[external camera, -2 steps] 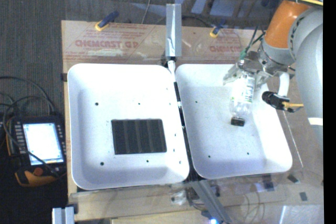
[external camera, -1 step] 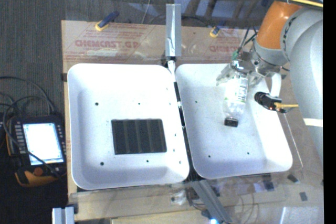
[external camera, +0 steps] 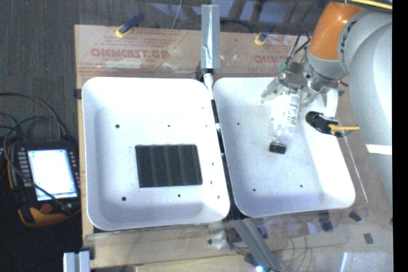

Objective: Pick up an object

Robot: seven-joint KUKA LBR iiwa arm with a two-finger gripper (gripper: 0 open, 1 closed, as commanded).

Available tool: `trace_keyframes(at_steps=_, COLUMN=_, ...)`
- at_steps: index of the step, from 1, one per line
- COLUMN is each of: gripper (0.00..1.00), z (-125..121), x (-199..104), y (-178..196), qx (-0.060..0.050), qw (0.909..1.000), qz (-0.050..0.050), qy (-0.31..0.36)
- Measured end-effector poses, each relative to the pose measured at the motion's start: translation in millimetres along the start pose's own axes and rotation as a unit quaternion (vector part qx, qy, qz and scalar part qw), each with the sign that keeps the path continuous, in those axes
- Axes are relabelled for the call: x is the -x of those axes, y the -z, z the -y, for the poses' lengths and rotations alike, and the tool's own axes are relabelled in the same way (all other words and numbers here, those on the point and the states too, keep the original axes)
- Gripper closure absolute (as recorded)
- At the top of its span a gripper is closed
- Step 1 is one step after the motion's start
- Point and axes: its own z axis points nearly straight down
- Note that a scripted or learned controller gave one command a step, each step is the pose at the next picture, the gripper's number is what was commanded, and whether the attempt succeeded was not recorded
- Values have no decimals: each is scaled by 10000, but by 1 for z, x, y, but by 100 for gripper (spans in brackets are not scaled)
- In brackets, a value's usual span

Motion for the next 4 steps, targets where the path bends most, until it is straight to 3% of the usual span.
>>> trace_keyframes(at_steps=1, gripper=100, z=-1, x=-19, y=-4, qx=-14, qw=9912, qz=-27, qy=-1323)
trace_keyframes(at_steps=2, gripper=100, z=0, x=-19, y=-5, qx=15, qw=9937, qz=10, qy=-1116)
trace_keyframes(at_steps=3, gripper=100, z=7, x=-19, y=1, qx=32, qw=9966, qz=-54, qy=-825)
trace_keyframes(at_steps=4, gripper=100, z=76, x=17, y=13, qx=-49, qw=9919, qz=-84, qy=-1268)
